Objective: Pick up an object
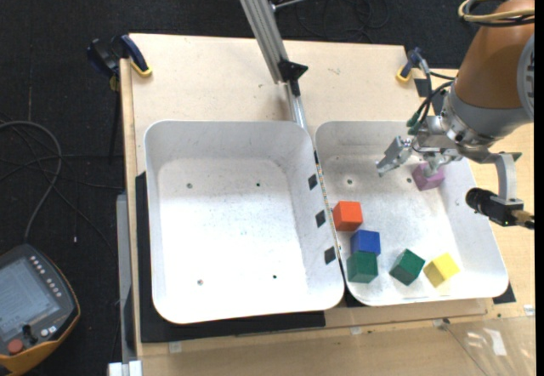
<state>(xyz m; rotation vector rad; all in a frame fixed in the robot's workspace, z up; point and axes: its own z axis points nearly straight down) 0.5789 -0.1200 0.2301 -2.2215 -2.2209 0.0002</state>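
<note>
Two white bins on a bench, five blocks along the right bin's (476, 281) front.
Orange block (347, 214), blue block (366, 242), two green blocks (362, 267) (407, 266), yellow block (441, 269). Left bin (170, 145). Behind, a purple block (429, 176) touches the gripper (414, 155); its grasp cannot be told. The arm (493, 76) enters from the right.

A pale wooden surface (212, 76) sits on dark floor strewn with cables (34, 153). Yellow-tipped clamps grip its far corners, left (127, 55) and right (410, 68). A metal pole (259, 13) slants across the far edge. A pendant (30, 302) with an orange rim lies at lower left.
</note>
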